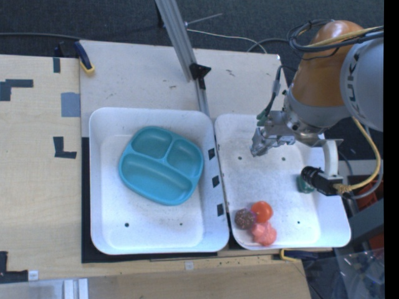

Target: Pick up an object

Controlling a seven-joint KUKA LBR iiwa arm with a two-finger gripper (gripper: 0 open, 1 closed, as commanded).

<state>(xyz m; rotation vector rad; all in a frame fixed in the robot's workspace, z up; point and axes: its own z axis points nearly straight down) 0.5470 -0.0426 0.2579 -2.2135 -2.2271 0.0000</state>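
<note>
In the right bin [283, 232], near its front edge, lie three small objects close together: a dark brownish-red one [244, 217], a red-orange round one [262, 211] and a pink one [264, 234]. My gripper [259, 147] hangs over the far left part of that bin, well behind the three objects and apart from them. Nothing shows between its fingers. The grey arm with its orange band [324, 73] reaches in from the right.
The left bin [106, 229] holds a blue divided plate [162, 165]. A metal pole [177, 30] slants across the bench behind the bins. Cables and a dark fitting [315, 180] hang off the arm over the right bin's right side.
</note>
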